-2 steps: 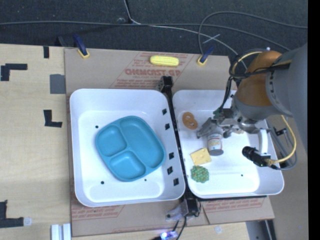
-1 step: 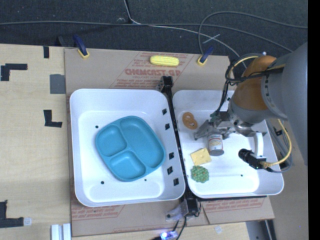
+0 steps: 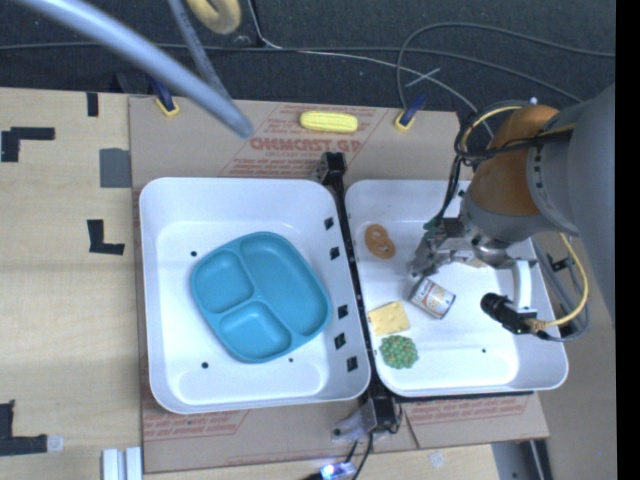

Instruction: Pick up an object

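The small silver tin can with a printed label (image 3: 433, 296) is lying on its side near the middle of the right-hand white bin (image 3: 500, 368), tilted toward that bin's front edge. Judged from its look, it is stiff and light but smooth and prone to rolling; the curved wall, taken across its short width, is the likeliest place to take hold. The two-finger gripper (image 3: 428, 259) is hanging just above the can's rear end, near or touching it. Whether it is gripping anything cannot be told from the camera view.

The flat yellow cheese-like slice (image 3: 389, 317) is lying just beside the can toward the bin's front-left, with the green broccoli-like clump (image 3: 399, 351) nearer the front edge. The brown pretzel-shaped piece (image 3: 378, 241) is sitting near the left wall. The slice is crowding the can's left side. The blue three-compartment plastic plate (image 3: 260, 295) is occupying the left-hand white bin (image 3: 165, 208).
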Robot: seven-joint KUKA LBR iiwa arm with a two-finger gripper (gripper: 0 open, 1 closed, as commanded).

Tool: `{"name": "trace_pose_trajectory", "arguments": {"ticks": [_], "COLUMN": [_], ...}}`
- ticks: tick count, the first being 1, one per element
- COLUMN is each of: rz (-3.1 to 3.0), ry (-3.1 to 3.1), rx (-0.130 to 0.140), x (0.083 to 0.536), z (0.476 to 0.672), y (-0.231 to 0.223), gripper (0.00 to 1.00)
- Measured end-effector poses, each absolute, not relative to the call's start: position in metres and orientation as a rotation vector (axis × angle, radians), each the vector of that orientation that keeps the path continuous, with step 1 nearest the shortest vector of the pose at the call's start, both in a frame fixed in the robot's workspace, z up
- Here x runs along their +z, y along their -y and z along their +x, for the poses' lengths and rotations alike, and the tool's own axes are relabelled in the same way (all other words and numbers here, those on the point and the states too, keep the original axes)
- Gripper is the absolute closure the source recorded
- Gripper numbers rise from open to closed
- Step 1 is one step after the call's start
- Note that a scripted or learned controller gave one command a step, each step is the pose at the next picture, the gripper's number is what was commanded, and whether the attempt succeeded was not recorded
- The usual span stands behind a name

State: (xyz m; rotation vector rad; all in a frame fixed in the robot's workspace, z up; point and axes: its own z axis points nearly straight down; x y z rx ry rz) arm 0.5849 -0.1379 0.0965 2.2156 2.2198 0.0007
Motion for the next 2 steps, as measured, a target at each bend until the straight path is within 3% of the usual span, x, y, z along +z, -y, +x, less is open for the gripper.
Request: {"name": "trace_pose_trajectory", "arguments": {"ticks": [2], "rz": [2.216], "ry": [-2.22], "rx": [0.005], "x": [0.222], "z": [0.59], "y": [0.13], "gripper": [1.0]}}
